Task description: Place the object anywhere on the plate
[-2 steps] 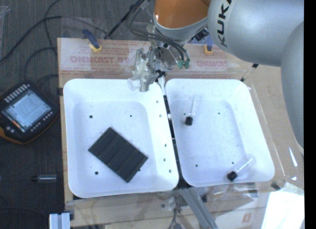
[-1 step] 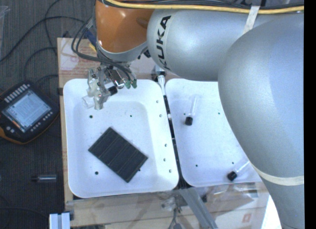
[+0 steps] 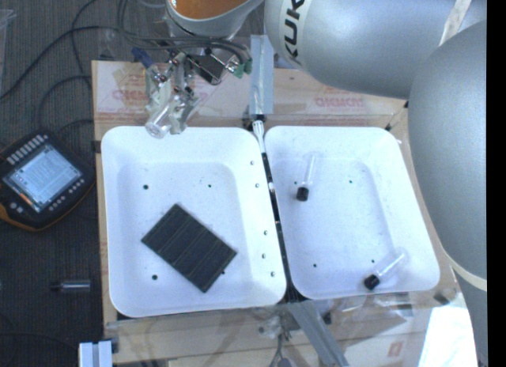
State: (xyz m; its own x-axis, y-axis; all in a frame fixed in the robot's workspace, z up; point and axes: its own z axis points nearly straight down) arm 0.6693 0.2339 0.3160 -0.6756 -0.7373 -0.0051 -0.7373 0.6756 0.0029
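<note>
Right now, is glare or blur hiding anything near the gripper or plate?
Camera view: the white bins are bright, nearly washed out; the dark plate stands out sharply; the gripper and the clear tube at its tip look soft against the rim.

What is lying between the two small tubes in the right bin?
Nothing: in the camera view, bare white bin floor separates the upper tube from the lower tube.

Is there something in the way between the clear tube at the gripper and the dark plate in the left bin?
Nothing visible is. The clear tube at the gripper is over the left bin's far rim, and bare white floor lies between it and the dark plate.
</note>
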